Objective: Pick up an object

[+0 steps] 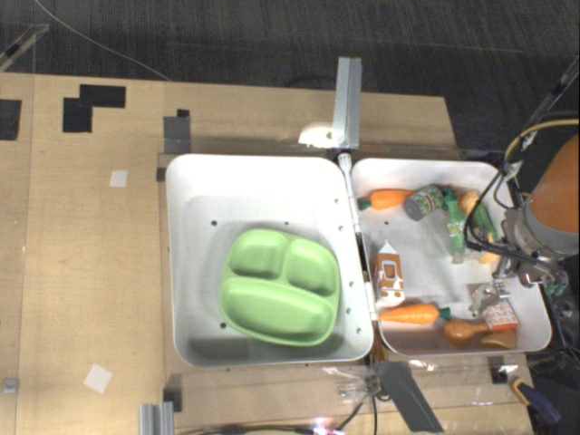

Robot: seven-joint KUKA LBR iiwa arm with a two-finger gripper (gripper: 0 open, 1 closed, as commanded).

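The right bin (pixel 453 167) holds several small objects. A carrot (pixel 390 199) lies at its far left, beside a green bottle (pixel 446 208) with a grey cap. A white and orange carton (pixel 389 275) stands by the left wall. A second carrot (pixel 410 314) and a brown piece (pixel 471 333) lie along the near wall. My gripper (pixel 492 294) hangs low over the bin's near right corner, just above a small red and white packet (pixel 500 315). Nothing shows between its tips.
The left bin (pixel 195 243) holds a green divided plate (pixel 281 286). The arm's orange band (pixel 555 188) and its cables (pixel 485 216) overhang the right bin's right side. A metal post (pixel 347 98) stands behind the wall between the bins.
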